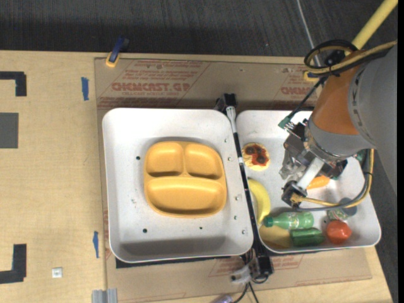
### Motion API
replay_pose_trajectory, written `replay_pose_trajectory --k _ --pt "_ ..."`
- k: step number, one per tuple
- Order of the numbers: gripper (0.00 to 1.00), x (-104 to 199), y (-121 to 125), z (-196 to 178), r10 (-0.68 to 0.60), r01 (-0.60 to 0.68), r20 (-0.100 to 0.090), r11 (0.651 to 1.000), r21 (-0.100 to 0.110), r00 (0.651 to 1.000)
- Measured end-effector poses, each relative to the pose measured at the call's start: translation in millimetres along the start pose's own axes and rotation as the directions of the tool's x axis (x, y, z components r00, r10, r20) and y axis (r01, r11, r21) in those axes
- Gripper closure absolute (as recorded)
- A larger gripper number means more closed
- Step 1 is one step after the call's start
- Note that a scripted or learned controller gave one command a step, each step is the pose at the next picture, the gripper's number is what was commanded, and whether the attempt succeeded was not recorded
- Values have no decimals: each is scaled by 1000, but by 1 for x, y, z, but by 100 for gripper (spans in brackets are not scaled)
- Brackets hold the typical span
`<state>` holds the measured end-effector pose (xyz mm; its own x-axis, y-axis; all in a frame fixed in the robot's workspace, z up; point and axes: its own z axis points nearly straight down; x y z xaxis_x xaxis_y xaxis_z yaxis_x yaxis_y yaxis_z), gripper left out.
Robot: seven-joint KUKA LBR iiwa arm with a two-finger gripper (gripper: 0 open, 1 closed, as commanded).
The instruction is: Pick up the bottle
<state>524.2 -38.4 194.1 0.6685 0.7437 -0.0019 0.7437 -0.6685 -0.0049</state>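
Observation:
The bottle is pale green with a green cap and lies on its side near the front of the right bin, its cap pointing left. My gripper hangs over the middle of that bin, a little behind the bottle and apart from it. Nothing shows between it and the bottle. The arm's grey and orange wrist covers the bin's back right part.
A banana lies by the left wall, a pizza slice behind it. In front of the bottle lie a dark green vegetable and a red tomato. An orange piece peeks out beside the gripper. A yellow divided plate sits in the left bin.

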Motion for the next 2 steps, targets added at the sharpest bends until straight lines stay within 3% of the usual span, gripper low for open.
replay_pose_trajectory --k 1,2 --pt "100 5 -66 10 -348 348 0 938 -1 938" --pt "100 -100 29 85 -559 559 1 829 -3 829"
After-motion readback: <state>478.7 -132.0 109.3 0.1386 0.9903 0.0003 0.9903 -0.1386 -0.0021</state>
